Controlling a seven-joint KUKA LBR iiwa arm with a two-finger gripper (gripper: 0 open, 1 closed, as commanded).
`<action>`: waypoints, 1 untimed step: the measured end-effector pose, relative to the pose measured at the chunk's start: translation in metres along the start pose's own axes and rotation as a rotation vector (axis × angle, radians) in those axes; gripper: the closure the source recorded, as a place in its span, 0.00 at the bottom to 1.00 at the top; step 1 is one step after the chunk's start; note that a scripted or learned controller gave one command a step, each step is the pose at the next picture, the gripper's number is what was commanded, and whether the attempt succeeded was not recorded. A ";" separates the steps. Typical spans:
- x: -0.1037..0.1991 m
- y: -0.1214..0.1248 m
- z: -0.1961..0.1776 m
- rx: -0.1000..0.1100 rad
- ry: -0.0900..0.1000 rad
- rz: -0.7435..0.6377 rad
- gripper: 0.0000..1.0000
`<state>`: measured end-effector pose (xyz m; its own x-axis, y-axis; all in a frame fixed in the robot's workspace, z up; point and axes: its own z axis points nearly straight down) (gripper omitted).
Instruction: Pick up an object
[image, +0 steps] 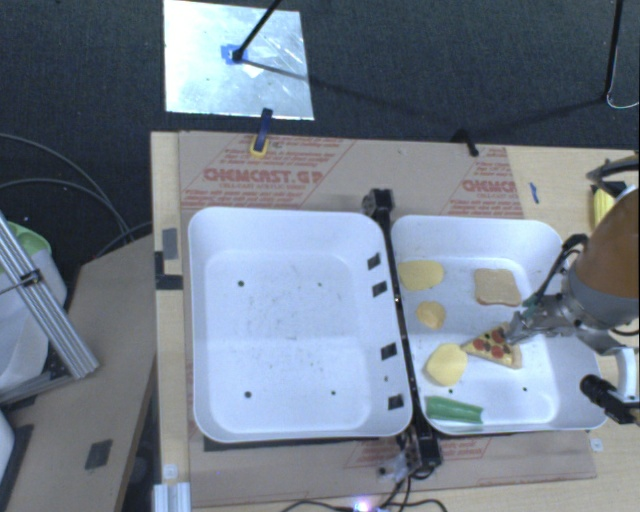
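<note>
At the far left, a slanted aluminium rail (45, 300) is lying beside the wooden surface (120, 330), with black cables curving over the dark floor behind it. Further back, a shiny metal sheet (238, 60) is resting on the floor, and a small yellow and blue clip (261, 135) is sitting at the back edge of the cardboard sheet (340, 170) that is lying under both bins.

The left bin (290, 225) is showing only its speckled white floor. Black clips are joining its right wall to the right bin (470, 228), just beside it.

The food pieces are all lying in the right bin. A flat yellow piece (421, 274) is sitting near the bin's left wall toward the back, with a smaller yellow piece (431, 316) just in front of it and a rounder yellow lump (447, 365) nearer still. A green pod (454, 409) is lying along the front wall. A tan slice of bread (497, 287) is resting toward the back right. The pizza slice (492, 348), with red dots on it, is lying near the middle, just beside the yellow lump.

The gripper (527, 328) is reaching in from the right, its tip sitting down at the right end of the pizza slice and seeming to touch it. Whether it is clenched or released, I cannot tell. Behind it, the arm (610, 275) is covering the bin's right edge.
</note>
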<state>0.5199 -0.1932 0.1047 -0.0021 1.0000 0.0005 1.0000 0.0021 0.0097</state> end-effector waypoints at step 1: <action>0.000 0.001 -0.010 -0.003 -0.001 0.000 1.00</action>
<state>0.5207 -0.1934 0.1149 -0.0021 1.0000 -0.0002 0.9999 0.0021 0.0123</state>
